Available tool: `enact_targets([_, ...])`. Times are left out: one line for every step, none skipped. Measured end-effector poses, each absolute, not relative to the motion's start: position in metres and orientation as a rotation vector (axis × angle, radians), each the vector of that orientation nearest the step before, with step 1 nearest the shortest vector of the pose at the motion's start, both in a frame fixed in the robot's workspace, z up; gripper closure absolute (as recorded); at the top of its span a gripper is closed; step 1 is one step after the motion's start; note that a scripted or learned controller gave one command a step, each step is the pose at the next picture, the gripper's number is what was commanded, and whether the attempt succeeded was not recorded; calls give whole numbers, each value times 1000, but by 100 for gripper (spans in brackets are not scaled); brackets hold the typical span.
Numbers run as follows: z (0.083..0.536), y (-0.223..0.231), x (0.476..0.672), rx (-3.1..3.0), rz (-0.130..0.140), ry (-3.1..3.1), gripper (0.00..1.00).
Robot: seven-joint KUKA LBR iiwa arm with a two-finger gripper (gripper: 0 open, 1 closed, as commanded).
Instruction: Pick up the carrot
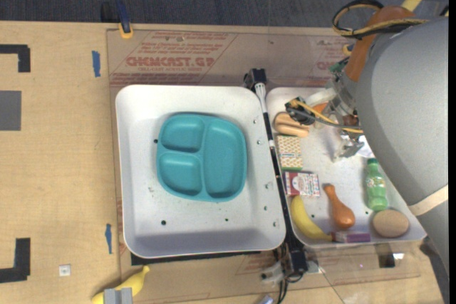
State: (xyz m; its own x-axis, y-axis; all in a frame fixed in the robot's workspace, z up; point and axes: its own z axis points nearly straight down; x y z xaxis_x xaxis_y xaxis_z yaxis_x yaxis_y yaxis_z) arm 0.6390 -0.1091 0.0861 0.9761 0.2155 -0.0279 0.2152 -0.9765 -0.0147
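Gripper (347, 126) hangs low over the far end of the right bin (324, 97), its state impossible to tell under the bulky grey arm (406, 103). Just left of it lies the carrot (313, 109), beside a hot dog (291, 126). Nearer the camera lie a green bottle (375, 184), a banana (308, 221) and a teal divided plate (201, 156) in the left bin (135, 174).

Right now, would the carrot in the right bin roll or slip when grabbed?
The carrot looks stiff, smooth and tapered, so it could slide out toward its thin end. Its rounded body may roll if nudged, though the banana close beside it might block that. It probably is light.
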Motion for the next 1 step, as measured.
enact_targets([88,-92,620,-3125,3,-319,0])
